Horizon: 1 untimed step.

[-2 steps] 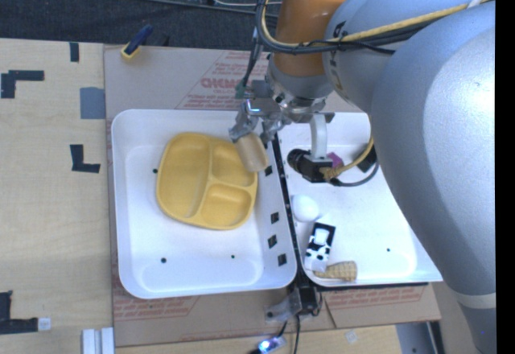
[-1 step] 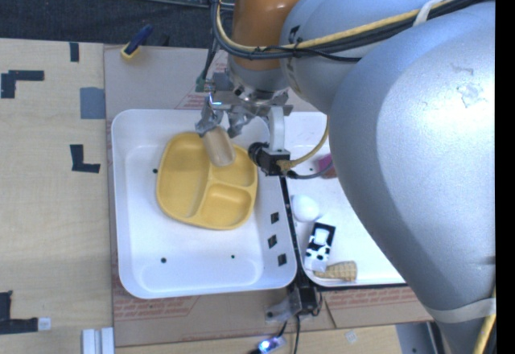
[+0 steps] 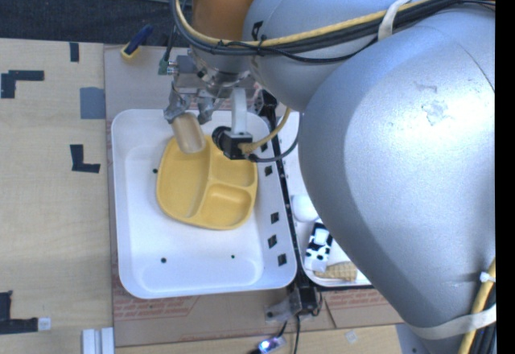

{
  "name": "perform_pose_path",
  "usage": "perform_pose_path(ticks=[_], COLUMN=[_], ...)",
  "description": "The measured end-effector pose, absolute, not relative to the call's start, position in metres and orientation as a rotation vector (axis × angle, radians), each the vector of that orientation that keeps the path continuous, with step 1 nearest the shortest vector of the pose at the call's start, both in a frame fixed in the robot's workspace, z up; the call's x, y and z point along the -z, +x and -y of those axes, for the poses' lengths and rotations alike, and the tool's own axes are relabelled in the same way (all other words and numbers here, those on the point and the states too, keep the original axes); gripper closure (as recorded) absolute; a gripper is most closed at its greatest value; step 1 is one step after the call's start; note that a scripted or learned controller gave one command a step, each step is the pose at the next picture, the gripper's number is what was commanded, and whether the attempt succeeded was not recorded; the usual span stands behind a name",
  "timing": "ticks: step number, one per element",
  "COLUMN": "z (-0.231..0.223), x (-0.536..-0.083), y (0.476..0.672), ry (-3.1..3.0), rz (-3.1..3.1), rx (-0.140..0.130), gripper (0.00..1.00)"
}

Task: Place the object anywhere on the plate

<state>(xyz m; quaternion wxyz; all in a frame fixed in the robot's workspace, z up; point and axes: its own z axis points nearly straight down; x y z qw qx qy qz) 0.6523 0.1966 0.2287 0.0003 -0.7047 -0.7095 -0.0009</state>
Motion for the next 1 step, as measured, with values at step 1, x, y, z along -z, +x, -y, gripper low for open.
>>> perform_pose_path(ticks=[1], z=[-0.1929], x=[-0.2278], y=[0.6520], ry=[-2.218], rz=[2.224], rx=[-0.003], gripper=[0.00])
